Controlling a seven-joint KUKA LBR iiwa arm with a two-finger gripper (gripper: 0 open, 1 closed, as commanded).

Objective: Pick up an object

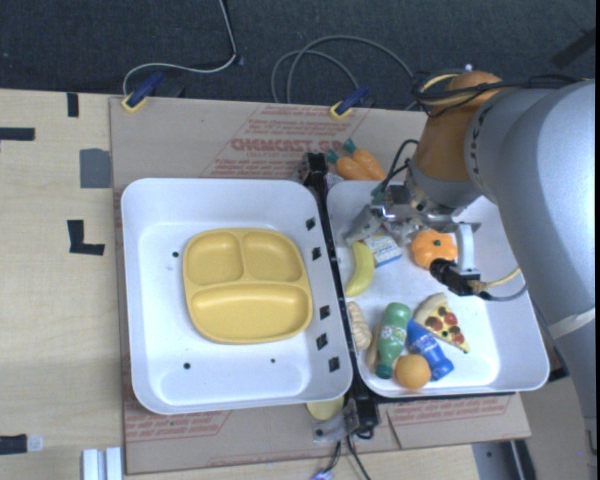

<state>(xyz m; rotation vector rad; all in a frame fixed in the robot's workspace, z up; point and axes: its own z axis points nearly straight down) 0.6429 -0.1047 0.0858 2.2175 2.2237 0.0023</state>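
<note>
two shallow white plastic bins sit side by side: the left cradles a yellow divided tray, the right crowds toy food, where the gripper hangs low above a yellow banana, grip state unclear

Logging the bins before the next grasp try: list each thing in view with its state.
yellow divided plate: flat in left bin, compartments bare
banana: lying by the right bin's left wall
green bottle: lying down
pizza slice: flat
orange ball: resting near front wall
gripper: low over right bin
</note>
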